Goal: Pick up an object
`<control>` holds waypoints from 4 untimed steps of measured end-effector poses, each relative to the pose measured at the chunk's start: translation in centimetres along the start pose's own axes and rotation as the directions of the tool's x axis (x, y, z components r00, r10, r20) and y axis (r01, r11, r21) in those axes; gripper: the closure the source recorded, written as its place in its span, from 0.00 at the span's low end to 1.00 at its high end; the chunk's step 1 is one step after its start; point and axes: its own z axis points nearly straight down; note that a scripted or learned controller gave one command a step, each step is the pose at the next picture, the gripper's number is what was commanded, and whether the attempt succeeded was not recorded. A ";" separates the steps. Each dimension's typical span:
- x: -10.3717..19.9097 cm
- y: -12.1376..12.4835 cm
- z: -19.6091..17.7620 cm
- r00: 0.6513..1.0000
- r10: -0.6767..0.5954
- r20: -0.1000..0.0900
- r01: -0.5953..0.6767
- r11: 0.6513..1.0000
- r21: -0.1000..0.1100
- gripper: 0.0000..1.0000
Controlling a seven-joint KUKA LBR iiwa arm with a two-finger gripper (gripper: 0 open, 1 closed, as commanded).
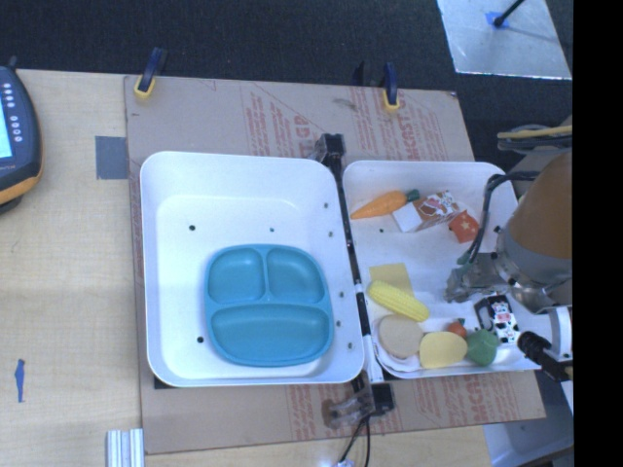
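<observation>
The right bin (428,171) holds several toy foods. An orange carrot (378,203) and a small white and red packet (435,207) lie at its far side, with a red piece (464,226) beside them. A yellow corn cob (397,301) lies on a flat yellow slice (391,274). Along the near edge are a tan round piece (397,336), a yellow lump (443,348), a green piece (481,347) and a black and white toy (500,319). My gripper (465,284) hangs low over the bin's right middle, just above the black and white toy.
The left bin (165,193) holds a blue divided plate (268,305). A black clip (332,147) joins the two bins at the far side. My grey arm with its orange band (547,207) covers the right bin's right wall. A handheld controller (15,129) lies at the far left.
</observation>
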 end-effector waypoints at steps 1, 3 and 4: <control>4.0 2.9 -10.2 1.000 -0.002 -0.001 0.002 1.000 -0.012 1.00; 2.0 10.0 -3.0 1.000 -0.001 0.001 0.001 1.000 -0.002 0.00; 2.6 14.9 0.9 1.000 0.012 -0.005 -0.011 0.999 0.039 0.00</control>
